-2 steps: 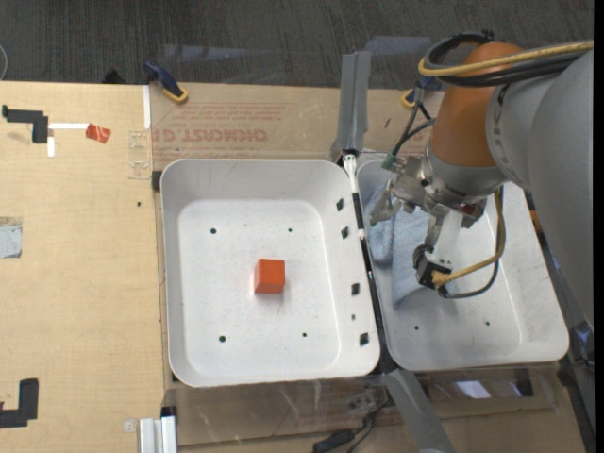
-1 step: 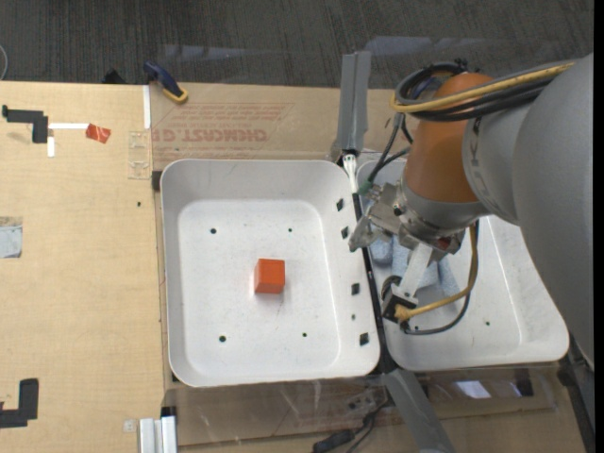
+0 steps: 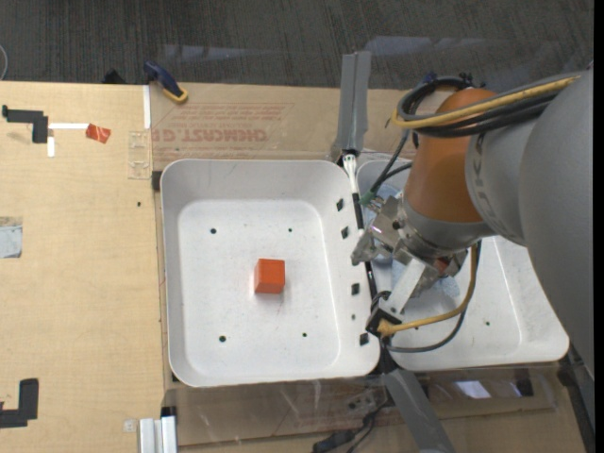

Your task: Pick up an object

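Jaws' state hidden under the wrist; wooden bench [image 3: 75,281], dark carpet [image 3: 236,17] beyond.

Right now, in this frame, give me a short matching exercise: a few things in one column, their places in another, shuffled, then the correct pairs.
Things:
1. orange block
2. gripper
3. blue and yellow clamp
4. small red piece

Places:
A. on the cardboard's top edge, beyond the left bin
B. over the right bin, near the divide
C. near the middle of the left bin's floor
D. on the wooden bench, far left

Pairs: 1-C, 2-B, 3-A, 4-D
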Controlling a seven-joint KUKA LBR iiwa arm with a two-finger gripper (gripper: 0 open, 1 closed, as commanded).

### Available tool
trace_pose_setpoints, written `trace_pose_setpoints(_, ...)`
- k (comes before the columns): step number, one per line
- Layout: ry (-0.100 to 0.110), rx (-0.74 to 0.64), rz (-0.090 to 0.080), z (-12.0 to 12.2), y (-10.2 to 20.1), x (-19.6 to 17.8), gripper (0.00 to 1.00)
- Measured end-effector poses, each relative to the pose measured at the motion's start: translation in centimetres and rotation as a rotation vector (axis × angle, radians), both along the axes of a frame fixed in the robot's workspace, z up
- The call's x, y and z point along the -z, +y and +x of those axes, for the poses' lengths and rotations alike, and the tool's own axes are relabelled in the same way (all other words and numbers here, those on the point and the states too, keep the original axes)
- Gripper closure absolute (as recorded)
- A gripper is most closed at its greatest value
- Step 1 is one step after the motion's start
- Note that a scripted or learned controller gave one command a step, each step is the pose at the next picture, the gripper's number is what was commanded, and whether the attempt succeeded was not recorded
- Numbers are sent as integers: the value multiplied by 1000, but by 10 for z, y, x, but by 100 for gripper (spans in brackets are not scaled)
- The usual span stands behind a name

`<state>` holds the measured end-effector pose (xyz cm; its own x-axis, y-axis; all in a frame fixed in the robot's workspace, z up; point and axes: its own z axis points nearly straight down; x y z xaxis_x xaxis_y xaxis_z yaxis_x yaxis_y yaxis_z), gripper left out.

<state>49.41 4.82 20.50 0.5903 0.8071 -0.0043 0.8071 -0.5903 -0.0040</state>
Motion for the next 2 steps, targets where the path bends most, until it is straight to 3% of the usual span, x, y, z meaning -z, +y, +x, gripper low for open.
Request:
trace_pose_setpoints(1,0,149,0,-17,7,15,0)
trace_pose_setpoints(2,-4,182,-2,-16,59,-79,0)
